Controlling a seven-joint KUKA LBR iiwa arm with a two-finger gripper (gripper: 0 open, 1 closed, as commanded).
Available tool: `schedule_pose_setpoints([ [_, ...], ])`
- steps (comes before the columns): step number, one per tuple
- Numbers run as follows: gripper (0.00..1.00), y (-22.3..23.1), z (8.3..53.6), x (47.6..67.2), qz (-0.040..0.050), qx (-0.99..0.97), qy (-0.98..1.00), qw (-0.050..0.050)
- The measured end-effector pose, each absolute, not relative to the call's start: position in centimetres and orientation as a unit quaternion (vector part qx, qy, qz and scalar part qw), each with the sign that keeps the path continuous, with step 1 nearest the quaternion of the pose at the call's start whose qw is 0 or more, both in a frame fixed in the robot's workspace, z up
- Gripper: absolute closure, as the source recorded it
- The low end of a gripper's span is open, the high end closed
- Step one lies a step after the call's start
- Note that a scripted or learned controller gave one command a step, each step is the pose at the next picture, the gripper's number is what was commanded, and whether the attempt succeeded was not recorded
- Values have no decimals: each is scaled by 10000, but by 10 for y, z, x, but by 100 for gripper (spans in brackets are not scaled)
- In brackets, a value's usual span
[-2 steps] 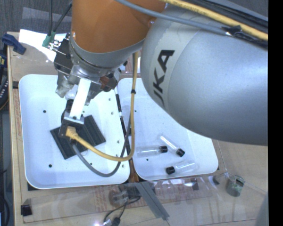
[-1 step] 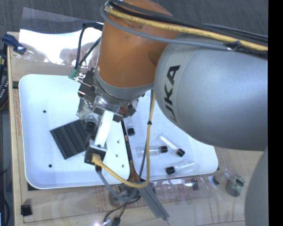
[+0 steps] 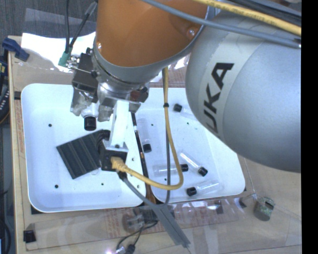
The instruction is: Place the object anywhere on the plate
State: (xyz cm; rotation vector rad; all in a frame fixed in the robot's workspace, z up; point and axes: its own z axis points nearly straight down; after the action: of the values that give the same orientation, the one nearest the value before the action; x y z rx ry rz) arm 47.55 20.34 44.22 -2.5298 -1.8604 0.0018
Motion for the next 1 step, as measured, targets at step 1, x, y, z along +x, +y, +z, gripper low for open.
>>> schedule_pose_setpoints([
  [1, 100, 220, 427, 536, 14, -8889, -4582, 0],
])
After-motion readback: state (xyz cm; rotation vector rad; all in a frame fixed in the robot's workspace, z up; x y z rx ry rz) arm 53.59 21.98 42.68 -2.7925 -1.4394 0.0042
